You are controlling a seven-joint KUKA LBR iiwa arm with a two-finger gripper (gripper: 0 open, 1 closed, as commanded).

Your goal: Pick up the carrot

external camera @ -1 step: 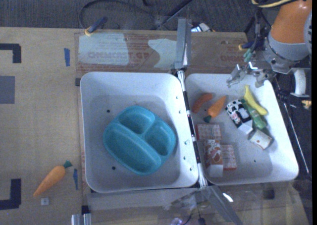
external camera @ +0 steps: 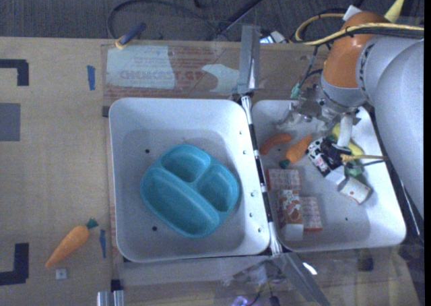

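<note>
Carrot (external camera: 67, 245) on bench (external camera: 54, 163), near left — gripper (external camera: 320, 119), grip unclear, over right bin (external camera: 377, 230), well apart; may grab orange toy (external camera: 298, 149) instead.

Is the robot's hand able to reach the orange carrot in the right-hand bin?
Probably yes. The hand hangs over that bin, right beside the carrot, and nothing lies on top of it. A reddish piece sits close by, so it may be a squeeze.

Faint reddish print on the taped sheet (external camera: 165, 72) and cartons (external camera: 294, 203) is too blurred to read.
</note>
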